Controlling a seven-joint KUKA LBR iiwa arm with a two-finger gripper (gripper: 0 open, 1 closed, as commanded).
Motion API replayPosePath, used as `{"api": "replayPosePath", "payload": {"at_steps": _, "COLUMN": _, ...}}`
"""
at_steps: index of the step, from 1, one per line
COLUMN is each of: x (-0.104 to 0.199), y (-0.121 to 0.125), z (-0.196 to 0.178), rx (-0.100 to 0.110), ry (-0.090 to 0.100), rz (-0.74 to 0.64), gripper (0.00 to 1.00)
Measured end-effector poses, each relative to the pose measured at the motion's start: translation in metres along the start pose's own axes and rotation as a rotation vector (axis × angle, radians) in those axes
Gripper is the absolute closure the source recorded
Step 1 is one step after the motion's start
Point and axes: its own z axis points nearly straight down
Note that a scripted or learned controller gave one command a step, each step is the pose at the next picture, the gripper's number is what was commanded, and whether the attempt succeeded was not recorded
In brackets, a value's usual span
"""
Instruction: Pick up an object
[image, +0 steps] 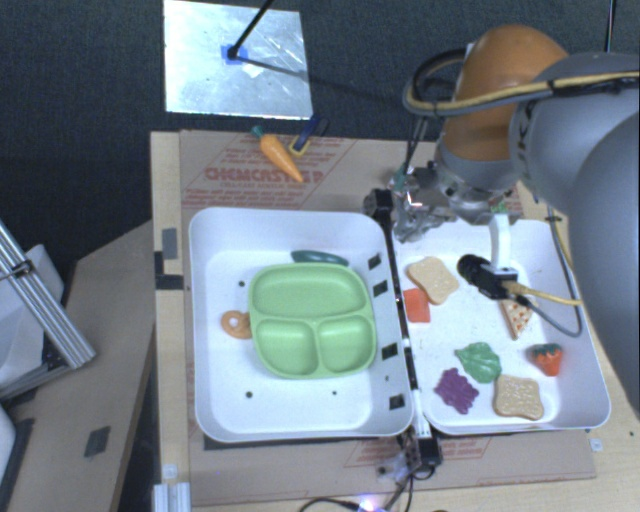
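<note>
So we've got the gripper (412, 212) hovering at the far left corner of the right bin (585, 395); can't tell how it's set. Nearest it sits the toast slice (432, 279), long axis slanting toward the red block (416, 305). Around those: green leaf (478, 361), purple grapes (458, 389), cracker (519, 397), strawberry (546, 357). The left bin (215, 400) has a green divided tray (308, 320). Cardboard underneath, with a toy carrot (280, 157) on it.

Glossy white plastic bins (300, 425), matt green tray (305, 320) — crinkled foil sheet (235, 60)

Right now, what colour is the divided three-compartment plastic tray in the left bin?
Light green, seen in the camera view.
</note>
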Motion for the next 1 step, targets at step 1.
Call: {"api": "replayPosePath", "payload": {"at_steps": 1, "x": 0.0217, "y": 0.0011, "z": 0.0007, "rx": 0.001, "ry": -0.001, "rz": 0.003, "gripper": 1.0}}
